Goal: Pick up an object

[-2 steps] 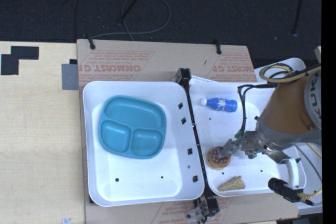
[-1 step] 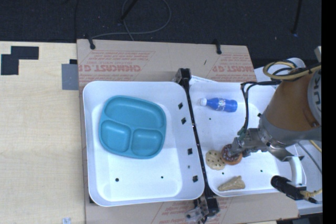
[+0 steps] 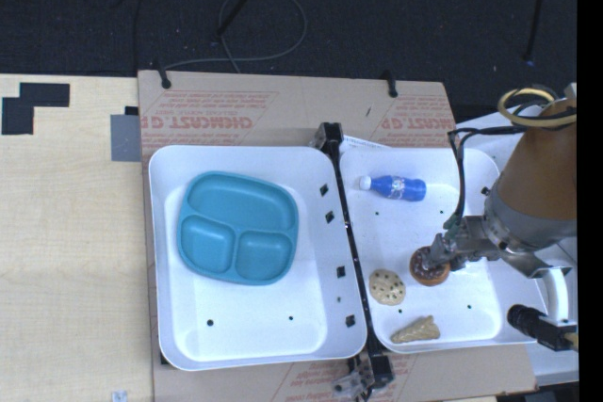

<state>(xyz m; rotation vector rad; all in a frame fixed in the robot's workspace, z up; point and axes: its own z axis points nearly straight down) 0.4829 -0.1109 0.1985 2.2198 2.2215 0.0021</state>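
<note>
camera view, hand (image 3: 435, 261) over round brown object (image 3: 431, 270)

bench (image 3: 66, 231): light wood | cardboard sheet (image 3: 283, 108) on it | two white bins (image 3: 170, 334) (image 3: 485, 325) on cardboard

A small round brown object (image 3: 431, 271) lies flat in the right bin, directly under the gripper (image 3: 439, 257), which partly covers it.
</note>
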